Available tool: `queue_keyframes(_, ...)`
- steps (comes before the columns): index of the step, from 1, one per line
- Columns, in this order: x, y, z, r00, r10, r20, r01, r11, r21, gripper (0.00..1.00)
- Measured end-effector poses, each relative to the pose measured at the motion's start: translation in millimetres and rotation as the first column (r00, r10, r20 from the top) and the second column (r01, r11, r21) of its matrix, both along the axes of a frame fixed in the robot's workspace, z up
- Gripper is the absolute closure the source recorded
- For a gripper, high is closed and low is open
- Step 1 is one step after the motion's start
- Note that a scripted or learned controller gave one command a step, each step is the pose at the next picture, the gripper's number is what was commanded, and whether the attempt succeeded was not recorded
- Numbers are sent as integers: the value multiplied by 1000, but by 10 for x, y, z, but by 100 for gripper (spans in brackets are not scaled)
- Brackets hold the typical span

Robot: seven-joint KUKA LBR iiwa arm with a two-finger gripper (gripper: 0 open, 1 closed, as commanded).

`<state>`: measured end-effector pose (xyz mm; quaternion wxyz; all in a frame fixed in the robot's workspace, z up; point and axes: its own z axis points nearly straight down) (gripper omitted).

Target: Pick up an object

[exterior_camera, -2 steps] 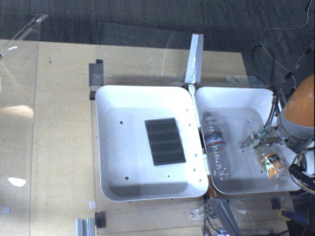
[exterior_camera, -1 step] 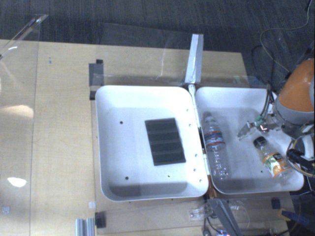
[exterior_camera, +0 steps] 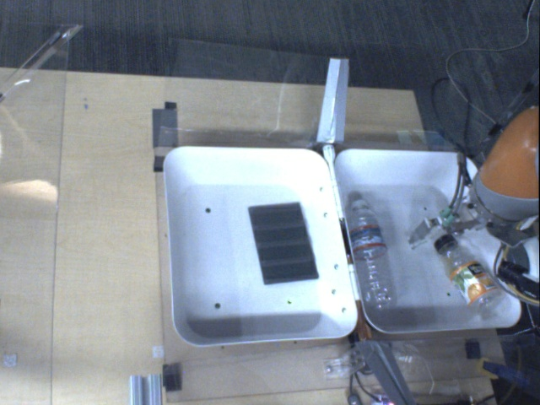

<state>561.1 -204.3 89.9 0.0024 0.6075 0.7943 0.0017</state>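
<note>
Dark carpet borders the pale wooden bench (exterior_camera: pixel 93 251), which carries two shallow white bins side by side. I note a dark ribbed rectangular pad (exterior_camera: pixel 283 242) lying flat near the middle of the left bin (exterior_camera: pixel 190 226). In the right bin (exterior_camera: pixel 396 171), a clear plastic water bottle (exterior_camera: pixel 369 250) lies along the left wall, cap toward the far side. A second, smaller bottle with an orange label (exterior_camera: pixel 469 278) lies near the right wall. The gripper (exterior_camera: pixel 429 230) hangs over the right bin between the two bottles, nearer the orange-labelled one. I cannot tell its jaw state from this view. Nothing visible sits between its fingers.
</note>
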Motion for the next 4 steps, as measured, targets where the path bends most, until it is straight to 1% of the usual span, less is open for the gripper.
queue_keyframes(1, -17, 21, 639, 992, -129, 1, 129, 992, 0, 0)
queue_keyframes(2, -127, -14, -10, 997, -77, 6, 77, 997, -1, 0)
queue_keyframes(3, 267, -1, -17, 998, -55, 5, 55, 998, -1, 0)
queue_keyframes(4, -341, -17, -9, 996, -86, 5, 86, 996, -1, 0)
